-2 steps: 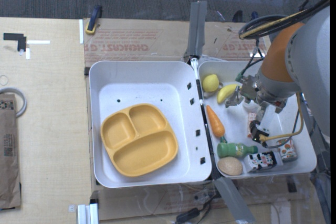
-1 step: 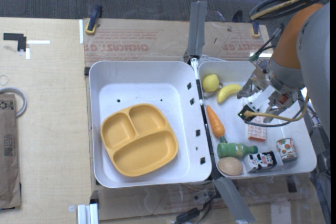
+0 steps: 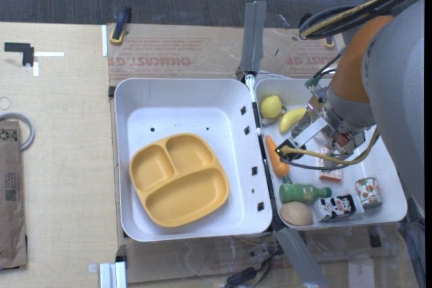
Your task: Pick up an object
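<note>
We see two shallow white plastic bins side by side on the tabletop (image 3: 61, 145). Landmark: the yellow three-compartment plastic plate (image 3: 179, 179), lying flat in the lower part of the left bin (image 3: 128, 145). Nothing on it.

Right bin (image 3: 395, 202) sits just right of the plate's bin, walls touching at the centre divider. Contents, all placed relative to the plate:
- round yellow lemon (image 3: 271, 106), up and right of the plate, near the divider
- yellow banana (image 3: 291, 119), just right of the lemon, close to touching it
- orange carrot (image 3: 275, 156), right of the plate, lying along the divider
- green plastic bottle (image 3: 304, 193) on its side, right of the plate's lower edge
- tan round bun-like item (image 3: 295, 214), just below the bottle
- small black-and-white carton (image 3: 337, 206), right of the bottle cap
- small printed can (image 3: 368, 191), farther right, upright
- small red-and-white box (image 3: 331, 176), above the carton

Grey arm with orange band (image 3: 358, 71) comes in from the right, over the upper half of the right bin. Gripper (image 3: 317, 135) is low in that bin, just right of the banana and above the red-and-white box, well right of the plate. Cabling and brackets clutter the jaws; we cannot tell whether they are released or clenched. We see no object between them.
</note>
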You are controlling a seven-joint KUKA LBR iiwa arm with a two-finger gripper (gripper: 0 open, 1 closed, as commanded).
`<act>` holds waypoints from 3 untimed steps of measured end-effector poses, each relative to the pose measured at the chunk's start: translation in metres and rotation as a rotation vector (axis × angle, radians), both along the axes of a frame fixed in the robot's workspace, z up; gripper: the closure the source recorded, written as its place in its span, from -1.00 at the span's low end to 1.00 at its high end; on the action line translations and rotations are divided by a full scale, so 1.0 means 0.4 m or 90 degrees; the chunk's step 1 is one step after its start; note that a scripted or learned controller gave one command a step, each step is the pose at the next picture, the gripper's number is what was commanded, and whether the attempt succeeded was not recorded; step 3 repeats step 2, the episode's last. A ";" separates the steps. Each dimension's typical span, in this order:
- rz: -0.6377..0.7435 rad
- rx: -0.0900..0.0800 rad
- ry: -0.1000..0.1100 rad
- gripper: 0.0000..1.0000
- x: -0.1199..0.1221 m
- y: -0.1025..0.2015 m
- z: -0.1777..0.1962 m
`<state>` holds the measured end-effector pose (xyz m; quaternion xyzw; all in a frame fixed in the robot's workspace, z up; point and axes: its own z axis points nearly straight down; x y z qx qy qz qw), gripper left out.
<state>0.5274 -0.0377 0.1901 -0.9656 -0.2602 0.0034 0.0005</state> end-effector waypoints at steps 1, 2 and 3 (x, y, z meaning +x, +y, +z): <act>-0.039 0.000 0.000 -1.00 -0.129 -0.161 -0.106; -0.206 -0.001 -0.001 -1.00 -0.127 -0.333 0.043; -0.206 -0.001 -0.001 -1.00 -0.127 -0.333 0.043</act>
